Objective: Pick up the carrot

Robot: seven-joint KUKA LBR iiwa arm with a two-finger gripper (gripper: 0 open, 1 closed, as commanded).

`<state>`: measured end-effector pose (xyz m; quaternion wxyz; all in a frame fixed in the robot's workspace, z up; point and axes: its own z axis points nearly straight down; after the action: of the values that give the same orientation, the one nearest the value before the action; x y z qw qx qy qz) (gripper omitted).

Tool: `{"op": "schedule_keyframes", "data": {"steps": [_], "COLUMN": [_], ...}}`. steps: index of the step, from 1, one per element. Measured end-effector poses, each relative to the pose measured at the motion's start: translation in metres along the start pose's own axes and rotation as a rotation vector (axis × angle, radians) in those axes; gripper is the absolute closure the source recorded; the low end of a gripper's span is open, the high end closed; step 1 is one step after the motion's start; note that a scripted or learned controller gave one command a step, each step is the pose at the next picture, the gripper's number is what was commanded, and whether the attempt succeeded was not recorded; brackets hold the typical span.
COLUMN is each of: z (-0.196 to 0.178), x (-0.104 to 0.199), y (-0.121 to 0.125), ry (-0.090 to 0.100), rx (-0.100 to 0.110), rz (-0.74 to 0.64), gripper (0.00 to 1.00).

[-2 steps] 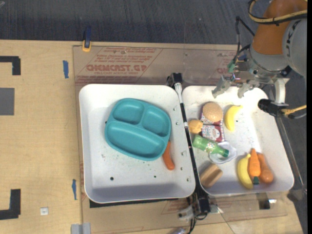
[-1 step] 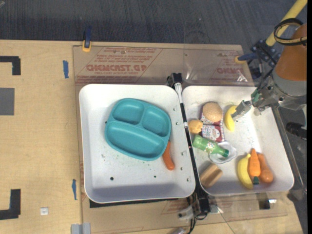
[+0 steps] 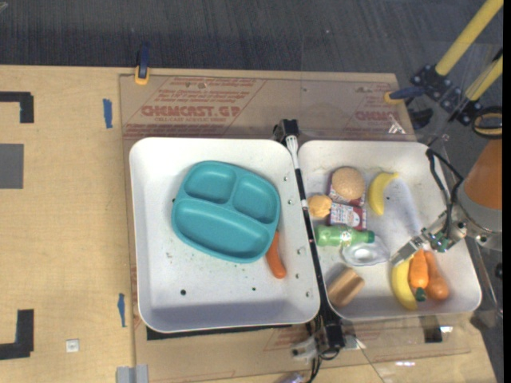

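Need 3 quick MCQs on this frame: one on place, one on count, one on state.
1. The gripper is above:
A. the left bin
B. the right bin
C. the bare bench outside both bins

2. Bananas in the right bin:
A. one
B. two
C. four

3. The green bottle is:
A. standing upright
B. lying on its side
C. resting on the teal plate

Key:
1 B: the gripper hangs over the right bin, towards its right side.
2 B: one banana lies towards the back of the right bin, and a second one lies towards the front.
3 B: the green bottle lies flat on the right bin's floor, with its long side across the bin.
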<state>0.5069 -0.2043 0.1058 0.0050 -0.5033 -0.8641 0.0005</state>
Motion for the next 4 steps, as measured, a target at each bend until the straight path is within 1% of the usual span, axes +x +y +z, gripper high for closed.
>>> {"op": "schedule_keyframes", "data": {"steps": [1,3,4], "z": [0.018,0.018,0.017], "x": [0.069,0.069,0.054], "y": [0.013,0.014,0.004], "ry": [-0.025,-0.025,-0.026], "rx": [-0.014,-0.014,-0.010], "rz": [-0.194,-0.194,-0.505], "gripper": [0.00,0.00,0.00]}}
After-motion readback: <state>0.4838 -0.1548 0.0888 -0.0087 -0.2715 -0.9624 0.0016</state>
